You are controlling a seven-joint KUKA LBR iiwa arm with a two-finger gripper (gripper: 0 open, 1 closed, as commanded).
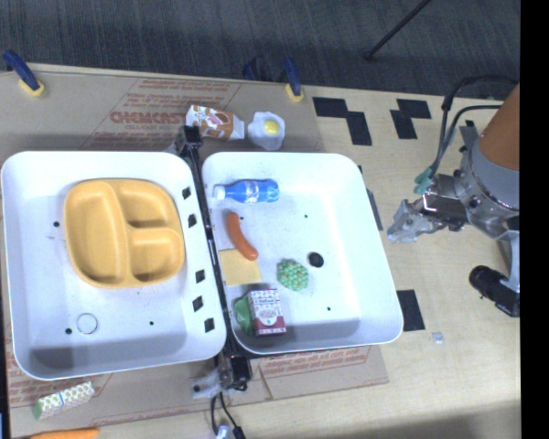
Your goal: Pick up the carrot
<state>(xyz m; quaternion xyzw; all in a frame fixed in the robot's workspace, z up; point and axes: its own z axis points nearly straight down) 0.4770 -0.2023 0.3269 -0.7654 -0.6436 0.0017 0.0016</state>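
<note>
Over at 9 o'clock of the right bin (371,245) lies the carrot (242,235) — gripper (412,219) waits outside, its grip unclear — approach across the long axis, I'd say.

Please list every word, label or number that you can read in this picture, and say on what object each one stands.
Red printing on the cardboard sheet behind the bins: too blurred to read.
Label on the blue bottle: too small to read.
Picture on the small carton: no readable text.
Packet behind the bins: unreadable.

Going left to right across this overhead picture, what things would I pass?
Yellow divided tray → carrot → green ball → small black disc → claw outside the right bin.
</note>
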